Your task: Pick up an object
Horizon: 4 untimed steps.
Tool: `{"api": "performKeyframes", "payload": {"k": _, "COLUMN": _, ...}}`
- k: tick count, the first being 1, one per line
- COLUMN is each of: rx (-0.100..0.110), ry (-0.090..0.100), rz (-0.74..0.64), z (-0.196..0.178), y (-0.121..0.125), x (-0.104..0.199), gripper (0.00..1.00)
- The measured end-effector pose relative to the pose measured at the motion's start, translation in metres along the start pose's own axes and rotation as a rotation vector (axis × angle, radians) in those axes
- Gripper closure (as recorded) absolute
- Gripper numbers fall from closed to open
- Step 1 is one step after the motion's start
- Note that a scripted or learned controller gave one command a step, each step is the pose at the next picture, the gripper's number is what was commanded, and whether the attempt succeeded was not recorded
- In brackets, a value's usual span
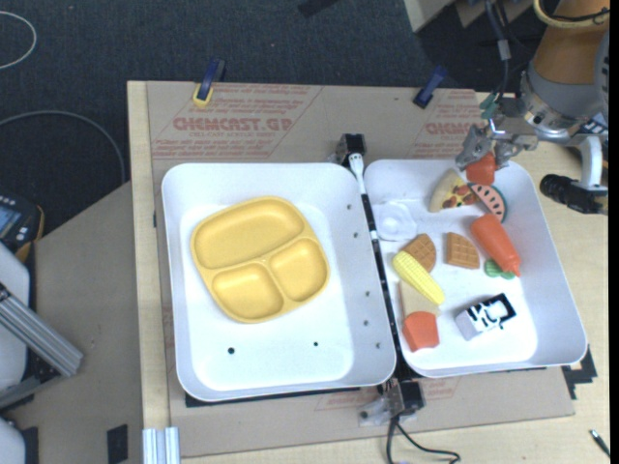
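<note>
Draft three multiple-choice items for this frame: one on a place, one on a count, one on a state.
1. Where does the yellow divided plate lie?
A. In the left bin
B. In the right bin
C. On the bare bench

2. How many waffle pieces lie in the right bin?
A. None
B. Two
C. Five

3. What is between the fingers of the gripper?
A. The corn cob
B. The yellow plate
C. A small orange-red piece

Answers:
1. A, since the plate sits inside the left bin.
2. B, as one waffle and another waffle lie side by side.
3. C, because the orange-red piece shows at the fingertips, above the watermelon slice.
</note>
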<state>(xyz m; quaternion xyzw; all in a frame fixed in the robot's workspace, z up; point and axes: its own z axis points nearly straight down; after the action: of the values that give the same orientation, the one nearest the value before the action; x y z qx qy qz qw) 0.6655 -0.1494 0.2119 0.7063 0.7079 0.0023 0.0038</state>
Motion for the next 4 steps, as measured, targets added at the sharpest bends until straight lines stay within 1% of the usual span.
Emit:
{"api": "performKeyframes", "payload": {"k": 1, "rx": 0.004, "ry": 0.001, "rz": 0.001, "z": -0.014, "y": 0.001, "x": 0.0, "gripper": 1.0}}
{"api": "performKeyframes", "payload": {"k": 2, "rx": 0.013, "ry": 0.004, "rz": 0.0, "z": -0.004, "y": -0.034, "x": 0.037, "gripper": 1.0}}
{"api": "performKeyframes", "payload": {"k": 3, "rx": 0.012, "ry": 0.004, "rz": -0.001, "z": -0.013, "y": -0.064, "x": 0.076, "gripper": 1.0}}
{"api": "performKeyframes", "payload": {"k": 4, "rx": 0.012, "ry": 0.003, "rz": 0.002, "z": -0.006, "y": -0.063, "x": 0.069, "gripper": 1.0}}
